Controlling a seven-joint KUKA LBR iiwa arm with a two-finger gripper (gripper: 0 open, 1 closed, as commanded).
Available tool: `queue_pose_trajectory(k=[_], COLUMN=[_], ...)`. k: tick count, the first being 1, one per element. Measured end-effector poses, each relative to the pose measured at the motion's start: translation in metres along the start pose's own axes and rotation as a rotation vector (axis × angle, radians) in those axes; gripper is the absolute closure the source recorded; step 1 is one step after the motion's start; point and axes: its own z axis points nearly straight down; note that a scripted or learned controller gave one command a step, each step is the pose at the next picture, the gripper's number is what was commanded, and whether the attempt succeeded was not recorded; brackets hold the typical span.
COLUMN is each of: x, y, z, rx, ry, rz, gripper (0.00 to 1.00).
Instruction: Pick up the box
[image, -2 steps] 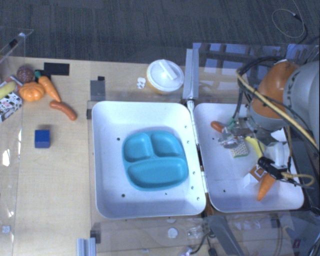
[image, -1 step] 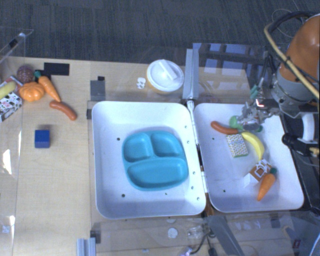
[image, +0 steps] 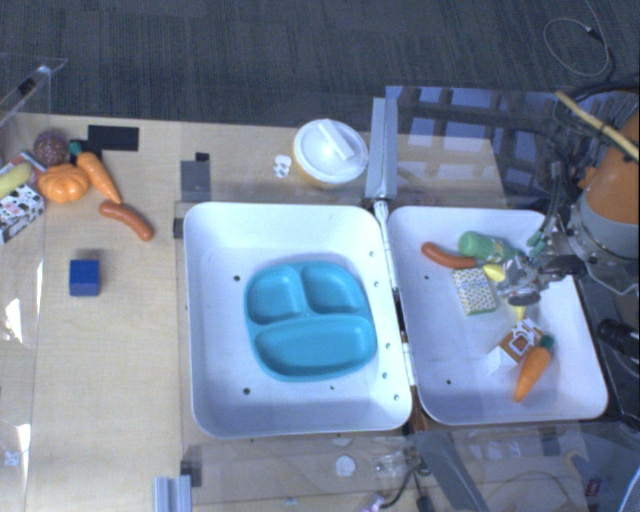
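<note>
Tool (image: 520, 283) just beside box (image: 475, 291)

A divided tray (image: 310, 322) lies in the left bin (image: 215, 380); the box (image: 476, 292) lies in the right bin (image: 440, 390).

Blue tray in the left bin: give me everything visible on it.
The blue tray is a light blue divided plate that looks like moulded plastic with rounded corners. It has three compartments: two smaller ones on the far side and one wide one on the near side. It lies flat, turned slightly, near the middle of the left bin, resting on the bin floor. Nothing sits in its compartments, and no other object touches it. The gripper is over the right bin, well away from it.
</note>
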Motion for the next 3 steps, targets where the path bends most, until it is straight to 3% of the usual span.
queue_pose_trajectory(k=[1,2,3], x=[0.044,0.044,0.02], y=[0.031,0.031,0.063], z=[0.14,0.14,0.146], rx=[-0.002,-0.002,-0.009], ry=[0.0,0.001,-0.002], rz=[0.17,0.17,0.062], gripper=[1.0,0.0,0.0])
